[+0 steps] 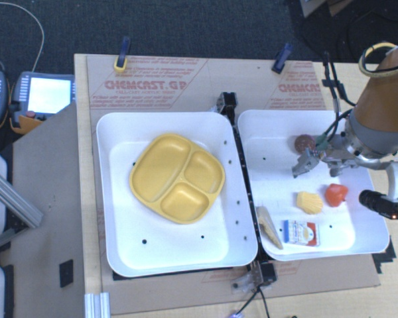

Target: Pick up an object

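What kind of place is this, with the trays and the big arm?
Most likely a robotics lab or test bench. A robot arm with a claw reaches over two white bins holding toy-like items and a yellow plate, with clamps, cables and a screen around the board.

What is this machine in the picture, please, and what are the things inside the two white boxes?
It is a robot arm, grey with an orange band, that reaches in from the right. One fixed camera looks down on the bench at a slant. At the arm's tip is its end effector, a two-finger grasping tool, which hangs over the right bin. I see nothing held between its fingers. The left bin holds a yellow divided plate. In the right bin lie a dark round object, a red object, a yellow lump, a small printed packet and a tan wedge-shaped piece.
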`<state>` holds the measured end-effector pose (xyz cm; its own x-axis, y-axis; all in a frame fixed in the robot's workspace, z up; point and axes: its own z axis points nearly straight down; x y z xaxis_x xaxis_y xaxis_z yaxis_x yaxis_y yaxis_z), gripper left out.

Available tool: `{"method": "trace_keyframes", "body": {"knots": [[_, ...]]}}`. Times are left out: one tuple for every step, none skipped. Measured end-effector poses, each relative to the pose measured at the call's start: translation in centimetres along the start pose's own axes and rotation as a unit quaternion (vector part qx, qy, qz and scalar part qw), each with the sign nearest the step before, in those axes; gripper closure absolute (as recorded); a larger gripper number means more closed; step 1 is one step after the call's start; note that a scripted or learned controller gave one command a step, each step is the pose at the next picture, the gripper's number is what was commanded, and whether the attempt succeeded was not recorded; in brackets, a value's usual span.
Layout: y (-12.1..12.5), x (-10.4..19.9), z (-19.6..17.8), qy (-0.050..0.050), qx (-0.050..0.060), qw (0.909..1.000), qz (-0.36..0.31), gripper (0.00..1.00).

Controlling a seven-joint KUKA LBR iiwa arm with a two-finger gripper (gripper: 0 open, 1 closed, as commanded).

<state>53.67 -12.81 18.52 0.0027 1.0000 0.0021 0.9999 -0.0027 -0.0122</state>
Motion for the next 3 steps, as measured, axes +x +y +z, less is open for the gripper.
{"method": "trace_keyframes", "body": {"knots": [[0.3, 0.0, -0.6, -0.001, -0.006, 1.0000, -0.001, 0.00], [0.2, 0.6, 5.7, 0.000, -0.002, 1.0000, -0.001, 0.00], [0.2, 0.6, 10.3, 0.000, -0.004, 1.0000, 0.000, 0.00]]}}
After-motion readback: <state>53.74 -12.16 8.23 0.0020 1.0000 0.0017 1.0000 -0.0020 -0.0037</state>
